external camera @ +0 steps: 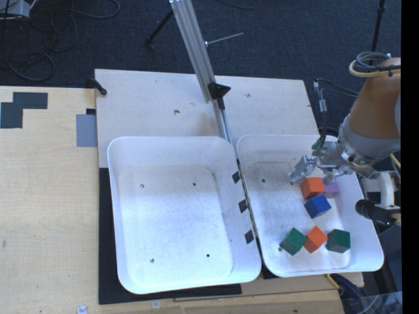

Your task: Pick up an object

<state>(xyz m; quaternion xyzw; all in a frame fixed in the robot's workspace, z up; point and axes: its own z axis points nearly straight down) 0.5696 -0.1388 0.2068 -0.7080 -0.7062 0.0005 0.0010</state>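
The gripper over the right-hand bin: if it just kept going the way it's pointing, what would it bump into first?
The gripper points down and leftward; likely it meets the bare floor of the right bin first, just left of the orange cube. Depth is unclear.

grey arm [373,120] from the right, wrist low, gripper [306,169] pointing left

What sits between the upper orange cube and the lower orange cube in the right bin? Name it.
In the camera view, the blue cube lies between the upper orange cube and the lower orange cube, touching or nearly touching the upper one.
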